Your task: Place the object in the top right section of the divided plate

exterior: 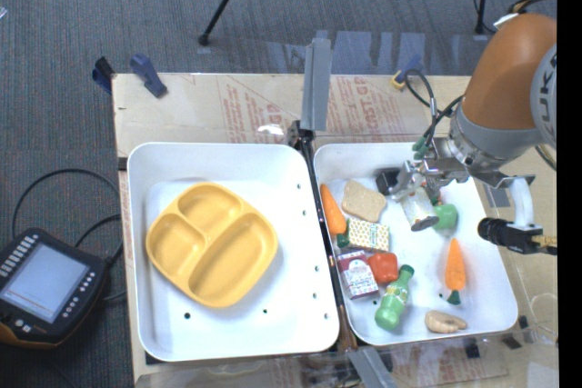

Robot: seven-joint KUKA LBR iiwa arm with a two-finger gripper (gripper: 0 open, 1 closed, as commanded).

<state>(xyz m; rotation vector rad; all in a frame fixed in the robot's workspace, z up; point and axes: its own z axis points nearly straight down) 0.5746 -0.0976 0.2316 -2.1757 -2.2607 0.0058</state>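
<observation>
From above, the right bin (505,286) is crowded: a carrot (332,209), a slice of toast (364,201), a cracker (368,235), a red packet (356,273), a green bottle (394,299) and a second carrot (455,265). The gripper (420,195) hangs over that bin (whether clenched or released, I cannot tell), just beside a green-and-white piece (435,216). The yellow divided plate (211,242) lies in the left bin (155,168), well apart.

A yellow divided plate (211,243) lies in the left bin (145,168); toy foods crowd the right bin (496,286) under the arm (509,86).
</observation>
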